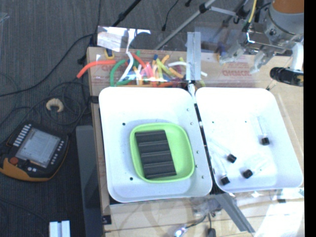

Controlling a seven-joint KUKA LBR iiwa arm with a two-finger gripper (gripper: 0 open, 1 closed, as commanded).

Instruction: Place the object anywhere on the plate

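**Arm** (287, 4): enters from upper right, orange band at the top edge, wrist above the far rim of the right bin.

**Gripper** (248, 52): raised over the board behind the right bin (237, 100), clear of both bins. Blurred; open or closed state cannot be told. Nothing seen held.

**Left bin** (112, 112): holds the green plate (184, 149), set near the bin's centre, slightly toward the near side.

**Block** (155, 153): dark grey, ridged, rectangular. Lies flat on the plate, inside its rim, long side running from far to near. Well apart from the gripper.

**Right bin contents**: four clear tubes with black caps, hard to make out against the white floor.
- One tube (262, 131) near the right wall, cap toward the near side.
- One cap (231, 158) near the centre.
- One cap (246, 173) toward the near side.
- One cap (224, 180) close to the near left corner.

**Behind the left bin**: tangle of coloured strips (143, 70), red, green, yellow and white, lying on the board.

**Floor, left of the bench**: pendant (34, 153) with screen and orange edge; small tape roll (54, 104) beyond it, among black cables.
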